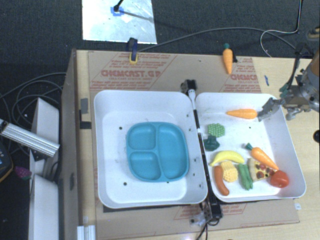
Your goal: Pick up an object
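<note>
The right bin holds several toy foods. An orange carrot lies near its back wall. Further forward are a broccoli, a banana, a corn cob, a sausage, a second carrot and a red tomato. My gripper hangs over the bin's back right corner. Its fingers are spread open with nothing between them. The left fingertip sits just beside the right end of the back carrot.
The left bin holds a blue divided plate. Another carrot lies on the cardboard behind the bins, and a yellow clamp stands at the back. Cables run across the floor at left and back right.
</note>
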You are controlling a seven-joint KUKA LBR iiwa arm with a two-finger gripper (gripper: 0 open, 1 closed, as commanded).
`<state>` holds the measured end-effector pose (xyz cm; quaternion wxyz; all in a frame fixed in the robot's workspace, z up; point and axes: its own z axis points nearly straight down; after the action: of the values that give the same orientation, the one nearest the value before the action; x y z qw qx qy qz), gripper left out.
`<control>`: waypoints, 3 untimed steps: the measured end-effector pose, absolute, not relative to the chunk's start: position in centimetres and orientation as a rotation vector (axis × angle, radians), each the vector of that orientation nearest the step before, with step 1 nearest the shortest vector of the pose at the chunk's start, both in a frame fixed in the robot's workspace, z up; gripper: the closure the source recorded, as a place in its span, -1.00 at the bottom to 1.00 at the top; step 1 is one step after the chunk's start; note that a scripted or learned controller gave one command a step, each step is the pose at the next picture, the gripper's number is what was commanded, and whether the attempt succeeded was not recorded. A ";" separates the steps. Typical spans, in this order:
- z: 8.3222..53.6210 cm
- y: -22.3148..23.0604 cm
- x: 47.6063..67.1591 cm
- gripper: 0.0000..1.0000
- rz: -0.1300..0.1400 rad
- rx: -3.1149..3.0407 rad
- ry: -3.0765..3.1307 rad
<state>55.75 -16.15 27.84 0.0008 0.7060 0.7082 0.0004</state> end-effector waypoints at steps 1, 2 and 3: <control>9.9 -12.2 54.7 -1.00 0.003 2.216 2.221; 8.5 -19.1 51.3 -1.00 0.000 2.220 2.219; 17.9 -20.4 58.6 -1.00 0.004 2.213 2.221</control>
<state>58.57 -20.35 17.85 0.0032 0.7058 0.7084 0.0013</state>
